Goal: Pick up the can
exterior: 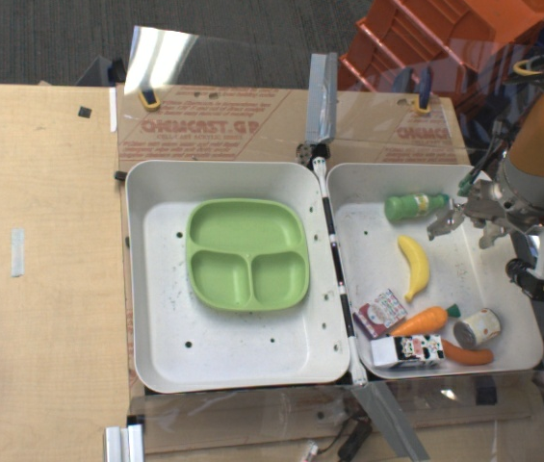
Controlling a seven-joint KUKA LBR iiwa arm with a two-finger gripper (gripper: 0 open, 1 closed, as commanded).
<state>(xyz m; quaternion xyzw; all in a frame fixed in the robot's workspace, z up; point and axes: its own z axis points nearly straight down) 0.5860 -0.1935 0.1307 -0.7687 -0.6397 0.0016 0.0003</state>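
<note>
Glossy white right bin (522, 354) holds the cylindrical can (477, 328) (on its side); spread jaws (465, 227) hover apart.

Two bins (146, 287), one plate (248, 254), bottle (414, 205), banana (414, 268), can (477, 328), perhaps two carrots (418, 321).

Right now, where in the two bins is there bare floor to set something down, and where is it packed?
Left bin: bare floor rings the green tray, widest along the near wall. Right bin: a bare strip lies between the banana and the dividing wall, below the green bottle. Its near right corner is crowded: carrot, can, small carton. The gripper hangs at its far right.
</note>
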